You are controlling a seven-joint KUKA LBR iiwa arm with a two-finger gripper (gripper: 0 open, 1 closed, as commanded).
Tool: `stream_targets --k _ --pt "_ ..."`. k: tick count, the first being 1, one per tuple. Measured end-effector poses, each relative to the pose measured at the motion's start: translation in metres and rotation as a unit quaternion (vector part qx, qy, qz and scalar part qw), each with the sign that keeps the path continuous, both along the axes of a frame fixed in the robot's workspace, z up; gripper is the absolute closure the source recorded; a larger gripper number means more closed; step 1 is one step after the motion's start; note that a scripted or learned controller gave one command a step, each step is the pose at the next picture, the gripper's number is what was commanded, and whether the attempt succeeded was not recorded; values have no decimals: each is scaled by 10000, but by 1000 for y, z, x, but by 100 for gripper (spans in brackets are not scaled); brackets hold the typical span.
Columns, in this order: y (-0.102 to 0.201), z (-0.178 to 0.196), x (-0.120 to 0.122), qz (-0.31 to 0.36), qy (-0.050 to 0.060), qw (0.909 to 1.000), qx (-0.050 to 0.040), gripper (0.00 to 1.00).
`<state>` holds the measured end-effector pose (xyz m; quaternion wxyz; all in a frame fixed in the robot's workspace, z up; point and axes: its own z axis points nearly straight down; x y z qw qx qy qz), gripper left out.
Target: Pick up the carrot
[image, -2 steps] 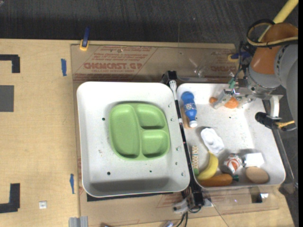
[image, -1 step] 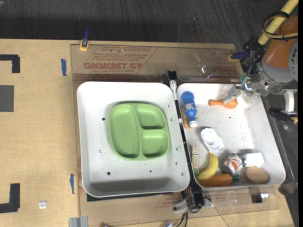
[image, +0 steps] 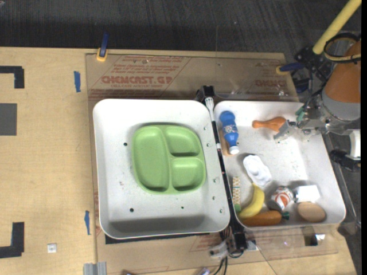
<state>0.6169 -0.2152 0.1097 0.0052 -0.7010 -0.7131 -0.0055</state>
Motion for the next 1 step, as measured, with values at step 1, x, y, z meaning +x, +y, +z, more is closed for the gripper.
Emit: stream_targets --k 1 --pt "6 -16 47 -1748 367 9839 106 0"
